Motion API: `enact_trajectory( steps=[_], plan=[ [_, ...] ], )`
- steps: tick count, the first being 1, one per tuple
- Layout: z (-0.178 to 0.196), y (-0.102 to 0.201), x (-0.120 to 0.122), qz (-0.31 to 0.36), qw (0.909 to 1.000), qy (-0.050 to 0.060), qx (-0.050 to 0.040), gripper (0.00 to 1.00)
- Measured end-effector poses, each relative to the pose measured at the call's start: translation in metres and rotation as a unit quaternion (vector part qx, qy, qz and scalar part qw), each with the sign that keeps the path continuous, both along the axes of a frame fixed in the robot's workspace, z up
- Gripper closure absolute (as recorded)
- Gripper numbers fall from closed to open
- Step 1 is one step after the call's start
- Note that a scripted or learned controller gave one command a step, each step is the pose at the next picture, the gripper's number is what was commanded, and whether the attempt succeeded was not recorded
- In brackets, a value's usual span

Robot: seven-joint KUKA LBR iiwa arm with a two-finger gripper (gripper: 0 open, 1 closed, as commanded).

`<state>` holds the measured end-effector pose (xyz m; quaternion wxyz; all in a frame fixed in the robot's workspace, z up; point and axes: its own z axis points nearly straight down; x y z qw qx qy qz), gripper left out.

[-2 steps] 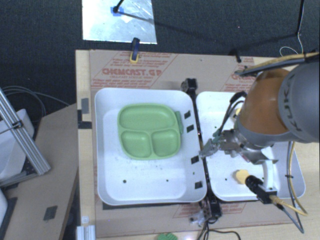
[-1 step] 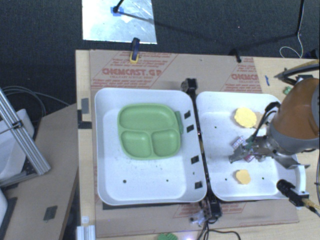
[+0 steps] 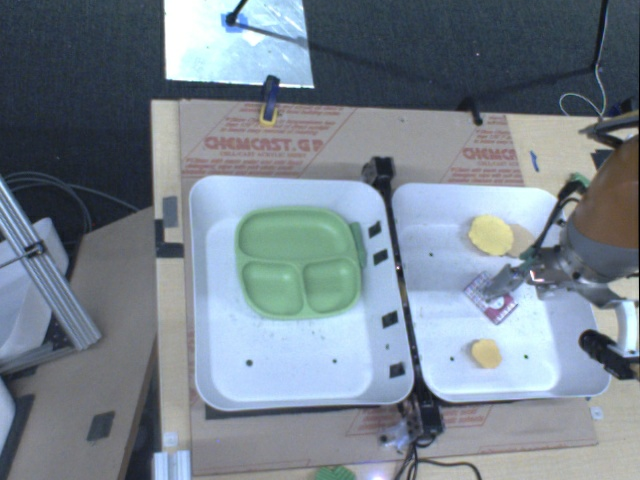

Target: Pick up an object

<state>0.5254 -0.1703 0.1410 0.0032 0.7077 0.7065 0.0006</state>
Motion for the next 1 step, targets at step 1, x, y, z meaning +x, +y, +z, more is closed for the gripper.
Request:
enact_trajectory(
  steps=[1],
  plan=[
    [0.0059,-0.0361,0.1081,0.004,1.0000,-0.004,-0.0012,0.00]
  ],
)
